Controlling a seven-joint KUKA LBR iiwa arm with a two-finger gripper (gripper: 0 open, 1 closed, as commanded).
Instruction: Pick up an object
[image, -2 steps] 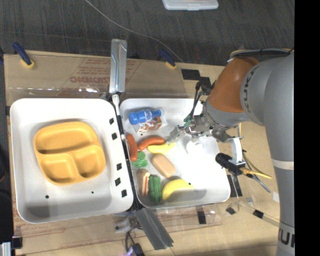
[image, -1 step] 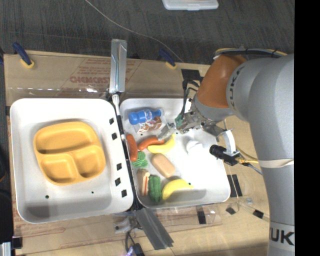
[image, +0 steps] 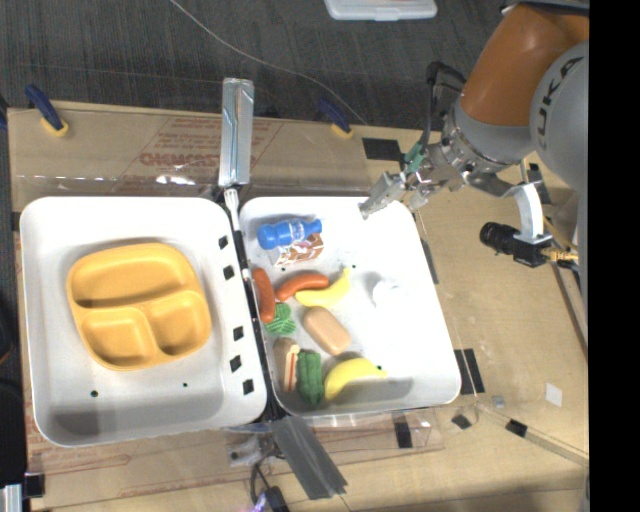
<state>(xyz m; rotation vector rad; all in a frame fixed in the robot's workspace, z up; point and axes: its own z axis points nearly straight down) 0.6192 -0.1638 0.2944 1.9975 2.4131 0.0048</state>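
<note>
Grey arm (image: 560, 90) with orange band, black cables, metallic end effector (image: 385, 195).

Left white bin (image: 40, 330) holding a yellow divided tray (image: 138, 303); blue clamps at eleven (image: 47, 109) and twelve (image: 334, 114); cardboard sheet (image: 180, 140) beneath, toward twelve.

One fixed camera sits high above the bench (image: 500, 330), looking down at a slant and far enough back to take in both white bins: left bin (image: 40, 330), right bin (image: 420, 300). The arm (image: 520, 70) enters from the frame's upper right.
</note>
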